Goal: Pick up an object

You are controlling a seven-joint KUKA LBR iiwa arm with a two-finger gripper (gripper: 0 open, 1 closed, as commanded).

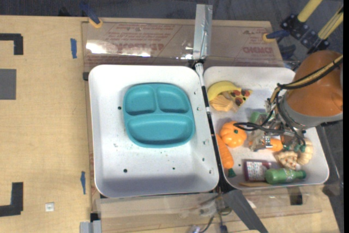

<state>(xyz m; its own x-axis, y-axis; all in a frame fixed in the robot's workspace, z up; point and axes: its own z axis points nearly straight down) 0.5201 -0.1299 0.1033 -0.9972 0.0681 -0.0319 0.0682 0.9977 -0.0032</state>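
Observation:
The right bin (246,71) holds a heap of toy food. A yellow banana (224,87) and a tan pizza slice (223,101) lie at its back left. An orange pumpkin (233,136) sits mid left, with a carrot (226,159) just in front of it. Near the front lie a dark red bottle (253,169), a green bottle (284,175) and a beige lumpy piece (293,159). My gripper (268,138) is down among the items in the middle of this bin, right of the pumpkin, over a small orange piece (276,145). Cables and the wrist hide its tips.
The left bin (109,172) carries a teal divided plate (158,114) at its centre. The arm's orange band (316,87) hangs over the right bin's back right corner. A metal strip (203,30) stands behind the divide between the bins.

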